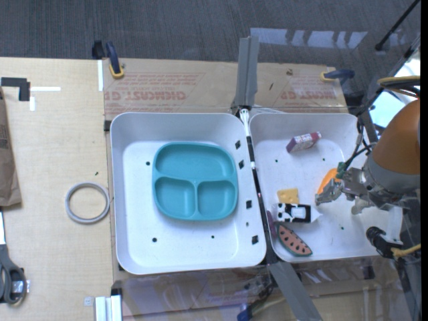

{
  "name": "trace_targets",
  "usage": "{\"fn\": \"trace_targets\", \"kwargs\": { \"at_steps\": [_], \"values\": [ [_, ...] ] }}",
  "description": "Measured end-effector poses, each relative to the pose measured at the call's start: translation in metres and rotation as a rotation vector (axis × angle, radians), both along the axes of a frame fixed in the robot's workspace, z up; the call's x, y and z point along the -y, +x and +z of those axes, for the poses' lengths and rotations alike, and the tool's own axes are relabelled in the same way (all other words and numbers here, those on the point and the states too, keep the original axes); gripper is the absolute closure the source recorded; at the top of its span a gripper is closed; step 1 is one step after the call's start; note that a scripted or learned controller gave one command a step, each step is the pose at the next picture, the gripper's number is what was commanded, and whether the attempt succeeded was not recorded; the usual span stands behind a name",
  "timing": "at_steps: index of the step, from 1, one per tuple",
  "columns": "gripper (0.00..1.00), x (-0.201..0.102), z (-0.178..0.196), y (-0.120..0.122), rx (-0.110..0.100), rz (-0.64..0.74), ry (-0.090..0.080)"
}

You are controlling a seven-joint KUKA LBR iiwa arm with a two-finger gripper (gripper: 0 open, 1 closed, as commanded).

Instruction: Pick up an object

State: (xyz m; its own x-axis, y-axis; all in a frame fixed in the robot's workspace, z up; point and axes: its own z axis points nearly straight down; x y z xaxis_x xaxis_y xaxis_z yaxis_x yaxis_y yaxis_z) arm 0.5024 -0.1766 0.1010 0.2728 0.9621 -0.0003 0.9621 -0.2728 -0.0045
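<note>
Watermelon slice (pixel 294 240), a toy, lay nearest the viewer at the front edge of the right bin (pixel 304 124). Just behind it sat a black-and-white toy (pixel 293 213) and a yellow wedge (pixel 288 196); a small pink-labelled packet (pixel 303 141) lay well apart toward the back wall. An orange carrot-like piece (pixel 328 179) lay right against the claw (pixel 332 192), which hung low over the bin's right half; whether the claw was parted, closed or gripping could not be told. The carrot-like piece seemed the likeliest target. It looked light, stiff and smooth, hence probably slippery; a pinch across its thicker middle seemed safest. The left bin (pixel 127 199) held a teal divided plate (pixel 195 181). A tape ring (pixel 87 202) rested on the table (pixel 53 146).
</note>
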Motion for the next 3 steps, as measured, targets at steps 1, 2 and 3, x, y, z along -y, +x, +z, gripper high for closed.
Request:
{"fn": "trace_targets", "kwargs": {
  "at_steps": [1,2,3],
  "values": [
    [0.0,0.0,-0.01,0.06,0.004,0.293,-0.001],
    [1.0,0.001,-0.001,0.06,0.003,0.29,-0.001],
    [1.0,0.002,0.098,0.028,0.002,0.242,-0.001]
  ]
}}
